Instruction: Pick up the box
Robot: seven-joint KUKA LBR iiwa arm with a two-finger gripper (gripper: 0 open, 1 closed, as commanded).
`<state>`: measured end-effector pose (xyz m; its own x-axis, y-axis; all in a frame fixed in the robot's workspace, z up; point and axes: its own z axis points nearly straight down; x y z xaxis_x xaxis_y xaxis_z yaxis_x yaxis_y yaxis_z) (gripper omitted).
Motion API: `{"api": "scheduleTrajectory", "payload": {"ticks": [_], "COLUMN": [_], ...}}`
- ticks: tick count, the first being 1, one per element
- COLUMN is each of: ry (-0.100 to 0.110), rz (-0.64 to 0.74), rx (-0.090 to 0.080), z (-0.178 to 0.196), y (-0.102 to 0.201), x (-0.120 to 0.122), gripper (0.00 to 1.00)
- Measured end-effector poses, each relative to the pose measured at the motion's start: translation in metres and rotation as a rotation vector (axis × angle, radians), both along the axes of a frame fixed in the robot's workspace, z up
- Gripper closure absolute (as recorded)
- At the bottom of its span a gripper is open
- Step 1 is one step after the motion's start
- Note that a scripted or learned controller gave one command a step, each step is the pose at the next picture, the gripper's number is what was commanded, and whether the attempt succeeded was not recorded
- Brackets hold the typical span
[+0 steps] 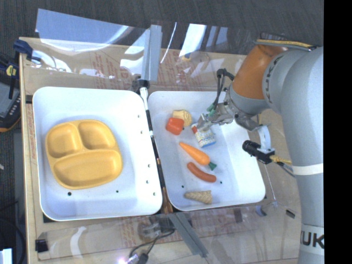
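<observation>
The box (207,140) is a small white and blue carton. It lies in the upper middle of the right bin (248,192). My gripper (205,125) reaches in from the right and sits directly over the box's top end, touching or almost touching it. The wrist hides the place where gripper and box meet. The box appears to rest on the bin floor.
An orange carrot (194,153), a red sausage (201,172) and a tan cone (198,196) lie below the box. To its left are a red piece (175,126) and a yellow piece (182,116). The left bin (82,205) holds a yellow divided tray (82,153).
</observation>
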<state>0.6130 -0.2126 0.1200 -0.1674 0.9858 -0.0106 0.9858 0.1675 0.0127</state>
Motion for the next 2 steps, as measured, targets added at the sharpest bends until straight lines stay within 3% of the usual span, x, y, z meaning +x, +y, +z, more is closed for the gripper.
{"api": "scheduleTrajectory", "payload": {"ticks": [1, 2], "ry": [0.000, 0.008], "rz": [0.000, -0.033], "rx": [0.000, 0.005], "z": [0.000, -0.023], "y": [0.000, 0.002], "x": [0.000, -0.008], "gripper": [0.00, 0.00]}}
